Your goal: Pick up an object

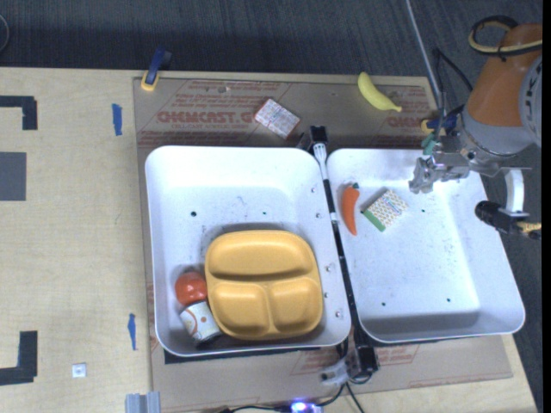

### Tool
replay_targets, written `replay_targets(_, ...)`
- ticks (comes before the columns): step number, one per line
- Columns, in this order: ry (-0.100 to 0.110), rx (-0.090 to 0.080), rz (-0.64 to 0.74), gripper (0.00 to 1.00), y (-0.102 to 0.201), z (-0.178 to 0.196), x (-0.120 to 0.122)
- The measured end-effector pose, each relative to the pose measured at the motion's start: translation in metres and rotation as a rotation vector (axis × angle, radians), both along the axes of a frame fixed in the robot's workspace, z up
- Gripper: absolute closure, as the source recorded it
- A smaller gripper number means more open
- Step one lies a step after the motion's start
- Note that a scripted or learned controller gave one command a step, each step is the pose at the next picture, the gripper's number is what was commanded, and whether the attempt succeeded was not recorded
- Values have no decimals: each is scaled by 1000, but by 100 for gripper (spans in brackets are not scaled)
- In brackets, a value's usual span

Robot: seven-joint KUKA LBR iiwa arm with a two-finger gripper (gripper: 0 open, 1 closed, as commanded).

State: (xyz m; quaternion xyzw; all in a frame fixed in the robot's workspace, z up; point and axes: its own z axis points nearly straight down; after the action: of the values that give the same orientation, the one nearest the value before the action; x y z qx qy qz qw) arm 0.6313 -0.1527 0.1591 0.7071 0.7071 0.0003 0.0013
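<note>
Right bin: toy carrot by the left wall; small green-edged packet just beside it at 3 o'clock. Gripper over the bin's far edge, at 2 o'clock from the packet, apart from it; finger state cannot be told, nothing seen held. Left bin: yellow divided tray; orange-and-white ball toy at its 8 o'clock, touching
</note>
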Motion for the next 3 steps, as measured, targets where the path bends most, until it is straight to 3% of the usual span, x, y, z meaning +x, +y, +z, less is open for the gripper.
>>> replay_targets(1,1,0,1,0,1,0,0)
replay_targets(2,-6,1,2,0,30,-70,-7)
replay_targets(3,-14,0,3,100,30,-57,-5)
